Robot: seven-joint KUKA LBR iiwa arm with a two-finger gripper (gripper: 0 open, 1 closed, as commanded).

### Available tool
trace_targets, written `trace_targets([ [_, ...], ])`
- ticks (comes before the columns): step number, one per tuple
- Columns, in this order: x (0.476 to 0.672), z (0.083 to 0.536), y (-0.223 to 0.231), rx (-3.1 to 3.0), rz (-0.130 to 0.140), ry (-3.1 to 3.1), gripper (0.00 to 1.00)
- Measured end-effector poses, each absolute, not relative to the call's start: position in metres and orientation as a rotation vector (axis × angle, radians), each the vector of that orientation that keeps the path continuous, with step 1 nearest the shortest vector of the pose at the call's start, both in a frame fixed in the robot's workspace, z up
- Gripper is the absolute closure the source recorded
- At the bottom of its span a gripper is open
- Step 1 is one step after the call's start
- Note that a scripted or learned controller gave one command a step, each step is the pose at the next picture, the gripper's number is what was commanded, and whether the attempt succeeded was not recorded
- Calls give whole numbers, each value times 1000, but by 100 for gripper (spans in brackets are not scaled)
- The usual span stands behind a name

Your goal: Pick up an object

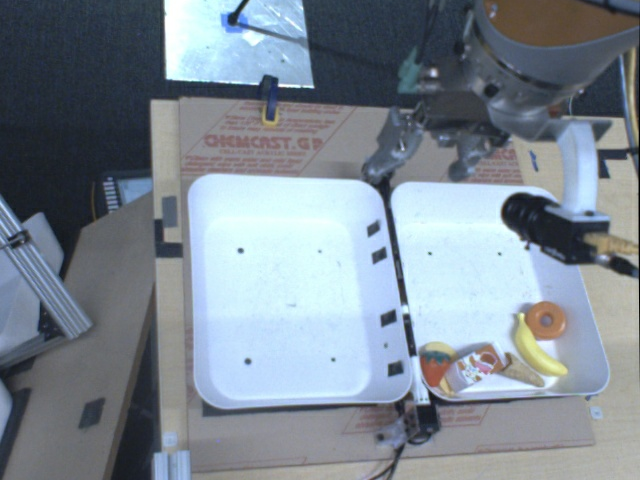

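Arm: grey, with an orange band (560, 13) at the top right, reaching in from the right and hanging over the far edge of the two bins.
Tool (420, 168): high above the bench, over the far end of the seam between the bins; its two fingers stand wide apart, one (383, 163) over the left bin's far right corner, the other (462, 166) over the right bin's far rim; nothing lies between them.
Left bin (200, 298): white and shallow, with a few dark dots on its floor.
Right bin (590, 358): white and shallow, touching the left bin along a seam with black clips (380, 255); its things are gathered in the near right corner.
Banana (537, 348): yellow, curved, lying near the right wall, well apart from the tool.
Orange ring (546, 319): round, with a hole, just beside the banana's far end.
Tomato-like toy (436, 361): red and orange, at the near left of the right bin, against the seam.
Packet (474, 368): white with red print, between the tomato-like toy and the banana.
Cone (522, 373): tan, pointed, touching the packet, just beneath the banana.
Black camera (550, 226): on a white bracket over the right bin's far right side.
Bench (260, 133): covered with brown cardboard with red lettering; a yellow and blue clamp (269, 101) sits at its far edge.
Metal sheet (238, 26): shiny, beyond the bench.
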State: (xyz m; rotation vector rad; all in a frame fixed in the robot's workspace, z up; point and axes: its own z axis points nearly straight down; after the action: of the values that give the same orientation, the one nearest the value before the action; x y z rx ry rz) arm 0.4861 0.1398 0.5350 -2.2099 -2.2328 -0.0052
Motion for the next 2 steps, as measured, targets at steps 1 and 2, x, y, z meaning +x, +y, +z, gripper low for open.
trace_targets([
  [1,486,535,165,-2214,-5,-2229,0],
  [2,486,535,204,-2213,-5,-2230,0],
])
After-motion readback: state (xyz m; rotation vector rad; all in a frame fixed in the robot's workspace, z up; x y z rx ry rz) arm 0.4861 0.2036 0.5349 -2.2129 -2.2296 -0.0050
